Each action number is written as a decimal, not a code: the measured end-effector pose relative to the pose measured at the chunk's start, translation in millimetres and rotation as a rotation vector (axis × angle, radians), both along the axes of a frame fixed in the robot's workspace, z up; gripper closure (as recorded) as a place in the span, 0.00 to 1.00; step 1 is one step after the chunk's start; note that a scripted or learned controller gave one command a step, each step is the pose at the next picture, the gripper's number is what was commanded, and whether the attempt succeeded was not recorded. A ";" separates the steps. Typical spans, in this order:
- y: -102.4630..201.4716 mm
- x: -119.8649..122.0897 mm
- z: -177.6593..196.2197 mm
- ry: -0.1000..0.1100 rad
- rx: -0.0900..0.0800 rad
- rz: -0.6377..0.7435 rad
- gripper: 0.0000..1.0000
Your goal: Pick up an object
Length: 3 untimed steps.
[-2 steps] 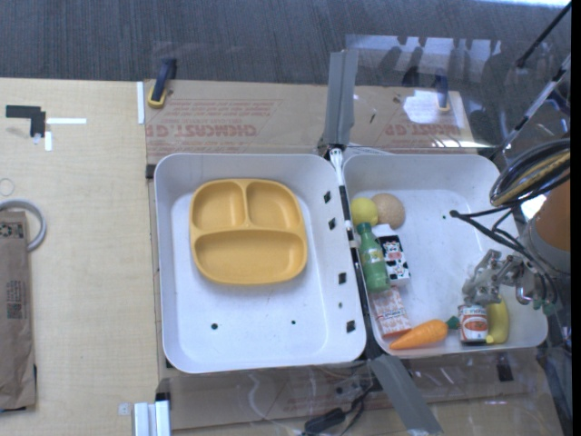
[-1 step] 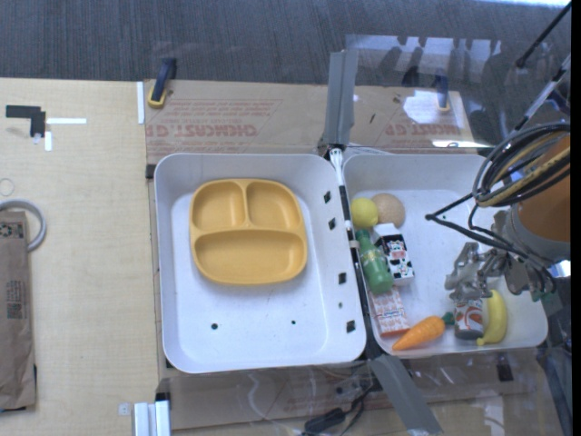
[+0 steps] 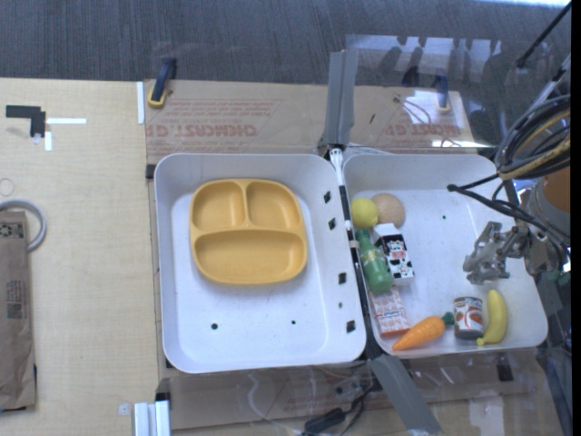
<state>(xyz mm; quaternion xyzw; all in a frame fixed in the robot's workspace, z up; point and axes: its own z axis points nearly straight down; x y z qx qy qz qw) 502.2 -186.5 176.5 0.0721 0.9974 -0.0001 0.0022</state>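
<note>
Two white bins sat side by side on the desk. The left bin held a yellow plate with three compartments, lying toward its far half. The right bin held the small things, most of them along its left wall: a lemon touching a tan ball at the far end, then a green bottle lying lengthwise beside a black-and-white carton, and nearer still a flat packet. A carrot lay by the near wall, its tip pointing left, with a can just right of it and a banana just beside the can.

The gripper hung over the right part of the right bin, just far of the can and banana, reaching in from the right. Nothing sat between its fingers; whether they were spread or closed could not be told. A brown bag lay at the left edge of the desk.
</note>
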 end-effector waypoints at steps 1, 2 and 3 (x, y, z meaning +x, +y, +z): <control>0.0 -0.1 -0.1 0.000 0.000 -0.001 0.00; 85.6 22.5 -18.3 0.003 0.001 0.066 0.00; 90.5 57.4 -68.5 -0.028 -0.002 -0.221 0.00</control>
